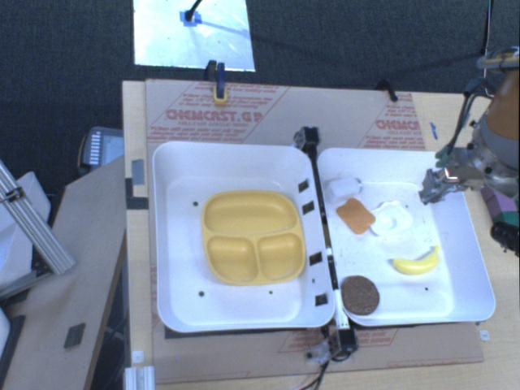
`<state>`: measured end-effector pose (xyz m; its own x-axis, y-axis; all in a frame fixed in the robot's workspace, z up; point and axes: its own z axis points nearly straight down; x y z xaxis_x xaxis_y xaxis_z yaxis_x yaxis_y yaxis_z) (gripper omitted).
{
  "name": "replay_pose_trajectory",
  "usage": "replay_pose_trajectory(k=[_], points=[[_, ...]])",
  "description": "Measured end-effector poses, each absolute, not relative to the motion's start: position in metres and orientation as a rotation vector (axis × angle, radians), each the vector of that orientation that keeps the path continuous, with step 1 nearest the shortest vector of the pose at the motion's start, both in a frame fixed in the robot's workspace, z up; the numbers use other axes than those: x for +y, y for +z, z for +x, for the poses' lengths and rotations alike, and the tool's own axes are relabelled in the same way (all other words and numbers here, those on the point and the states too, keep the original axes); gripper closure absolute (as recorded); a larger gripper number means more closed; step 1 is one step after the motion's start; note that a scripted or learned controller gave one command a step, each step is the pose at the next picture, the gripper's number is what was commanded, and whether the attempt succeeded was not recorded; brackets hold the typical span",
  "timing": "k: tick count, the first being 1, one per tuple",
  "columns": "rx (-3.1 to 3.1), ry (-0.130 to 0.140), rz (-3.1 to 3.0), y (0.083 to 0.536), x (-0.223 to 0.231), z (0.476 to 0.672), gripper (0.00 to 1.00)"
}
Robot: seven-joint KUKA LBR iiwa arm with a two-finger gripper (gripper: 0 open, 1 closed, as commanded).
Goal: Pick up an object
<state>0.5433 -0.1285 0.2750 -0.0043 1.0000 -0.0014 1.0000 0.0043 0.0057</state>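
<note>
Where bins (pixel 244 157) sit (cardboard (pixel 268 108) beneath).

Two bins are sitting side by side on the surface (pixel 138 218). The left bin (pixel 175 299) is holding a divided tray (pixel 250 236). In the right bin (pixel 463 299), a banana (pixel 416 262) is lying right of a cookie (pixel 360 294), with a toast slice (pixel 355 215) behind them. The pincer (pixel 432 189) is hovering over that bin's far right part.

One fixed camera looks down aslant, seemingly from mid-height, on both bins (pixel 244 157).
</note>
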Motion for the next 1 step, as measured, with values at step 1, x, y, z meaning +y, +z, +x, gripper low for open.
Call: replay_pose_trajectory(k=[1], points=[[2.232, 0.005, 2.209, 0.2682, -0.0720, 0.5713, 1.00]])
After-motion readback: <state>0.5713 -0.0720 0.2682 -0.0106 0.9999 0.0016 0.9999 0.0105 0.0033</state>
